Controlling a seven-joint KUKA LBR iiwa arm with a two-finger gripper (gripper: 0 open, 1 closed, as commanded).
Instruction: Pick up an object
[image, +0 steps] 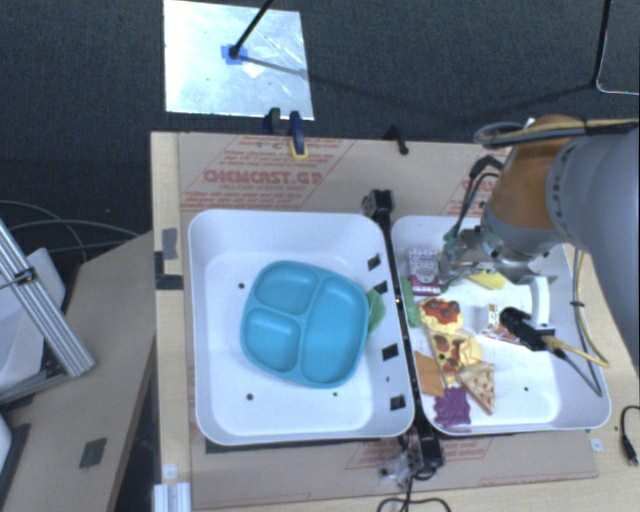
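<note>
Right bin (575, 405), arm (560, 195) bent above

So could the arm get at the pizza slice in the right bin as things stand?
Probably yes: the pizza slice lies uncovered near the right bin's front, crowded by the purple piece, and the end effector hangs over that bin.

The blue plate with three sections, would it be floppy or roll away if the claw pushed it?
The blue divided plastic plate looks rigid, so probably not floppy. It lies flat in the left white bin, so it would likely slide, not roll.
</note>
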